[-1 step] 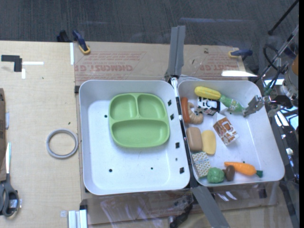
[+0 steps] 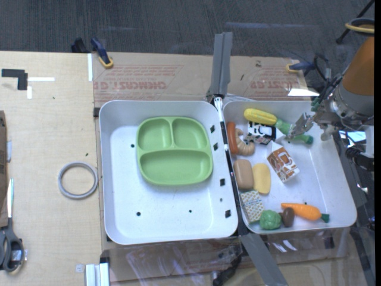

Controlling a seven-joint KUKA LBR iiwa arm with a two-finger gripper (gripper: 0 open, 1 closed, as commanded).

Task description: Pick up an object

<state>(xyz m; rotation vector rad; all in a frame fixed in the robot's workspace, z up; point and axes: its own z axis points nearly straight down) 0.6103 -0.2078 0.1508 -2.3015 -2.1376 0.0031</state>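
Corn (image 2: 260, 116), the yellow cob at the back of the right bin (image 2: 339, 177), is what I'd go for: it lies just left of the gripper (image 2: 300, 127), long axis running left-right and dipping slightly to the right. A green piece (image 2: 292, 130) sits right under the fingertips, touching or nearly so; I can't tell which. Whether the jaws are spread or pressed together I can't tell either, as they blur against the clutter. My judgement is that a short shift left would bring the jaws across the cob's narrow width. The bin floor is smooth white plastic. Room is tight: a black-and-white carton (image 2: 260, 132) lies just in front, with the back wall close behind.
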